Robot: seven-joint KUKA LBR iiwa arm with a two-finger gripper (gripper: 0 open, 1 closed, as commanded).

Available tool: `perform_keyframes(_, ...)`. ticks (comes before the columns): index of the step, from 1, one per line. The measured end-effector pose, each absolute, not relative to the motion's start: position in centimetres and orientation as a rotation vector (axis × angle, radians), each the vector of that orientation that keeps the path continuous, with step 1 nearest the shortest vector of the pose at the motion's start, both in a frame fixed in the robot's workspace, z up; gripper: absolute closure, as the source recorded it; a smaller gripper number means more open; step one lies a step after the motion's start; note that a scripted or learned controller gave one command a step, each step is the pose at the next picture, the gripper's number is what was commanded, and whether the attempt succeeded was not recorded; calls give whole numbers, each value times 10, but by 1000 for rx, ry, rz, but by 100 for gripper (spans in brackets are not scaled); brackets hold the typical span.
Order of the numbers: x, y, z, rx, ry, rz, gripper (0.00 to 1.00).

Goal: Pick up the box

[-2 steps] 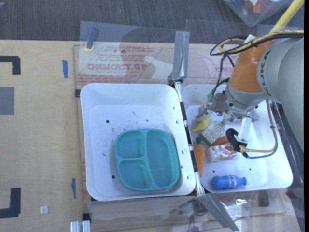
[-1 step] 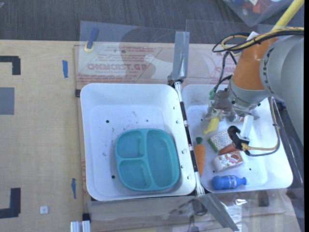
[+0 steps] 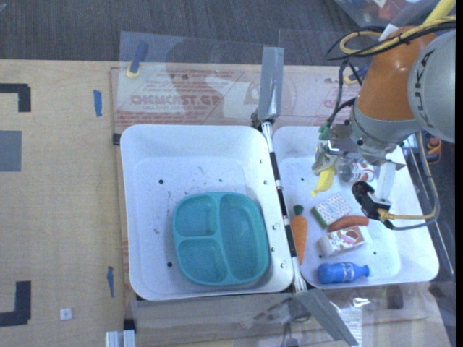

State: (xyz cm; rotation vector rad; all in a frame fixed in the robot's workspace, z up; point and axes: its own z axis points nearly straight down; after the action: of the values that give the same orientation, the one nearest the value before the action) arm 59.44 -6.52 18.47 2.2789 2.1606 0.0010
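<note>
One fixed camera looked down at a slant on my bench (image 3: 58, 194), taking in both bins (image 3: 145, 150) from above; I reached in from its right.

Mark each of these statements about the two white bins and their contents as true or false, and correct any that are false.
1. The teal three-compartment plastic tray lies in the left white bin. True.
2. The orange carrot lies inside the tray. False: it lies in the right white bin, along its left wall.
3. The blue plastic bottle stands upright. False: it lies on its side.
4. The small white and red carton box sits above the bottle in the picture. True.
5. The arm's gripper hovers over the left bin. False: it is over the right bin.
</note>
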Motion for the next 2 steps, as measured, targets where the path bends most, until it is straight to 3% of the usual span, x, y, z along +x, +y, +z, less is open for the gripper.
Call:
perform_keyframes(1,540,-69,184,2378,2059,-4,100)
perform_keyframes(2,514,-90,184,2266,2183,-3,100)
